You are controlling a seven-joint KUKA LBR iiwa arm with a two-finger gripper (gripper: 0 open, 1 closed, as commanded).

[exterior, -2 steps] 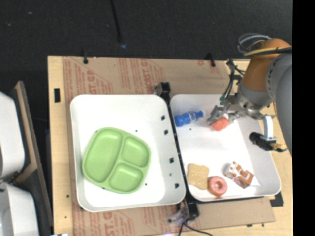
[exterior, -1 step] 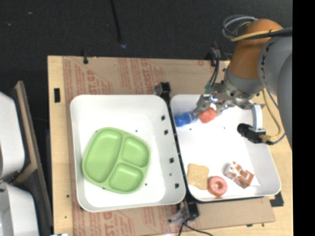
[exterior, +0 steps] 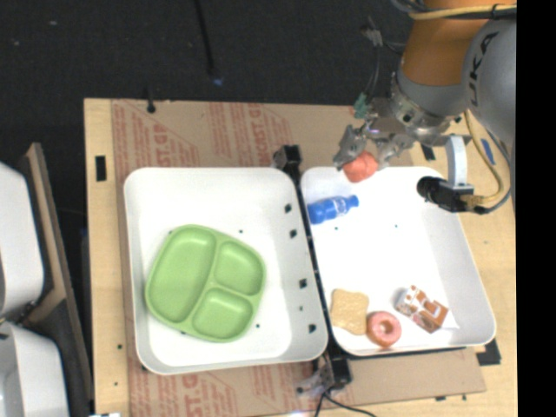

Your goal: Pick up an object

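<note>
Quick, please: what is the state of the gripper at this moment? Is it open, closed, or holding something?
Gripper: closed on a small red-orange object, lifted above the far corner of the right bin.

left bin (exterior: 139, 233): holds a green divided plate (exterior: 206, 282)
right bin (exterior: 452, 259): blue bottle (exterior: 332, 208) at back left; cracker (exterior: 349, 310), pink donut (exterior: 383, 328), brown-and-white block (exterior: 421, 307) along the front
table (exterior: 200, 133): cardboard-covered
</note>
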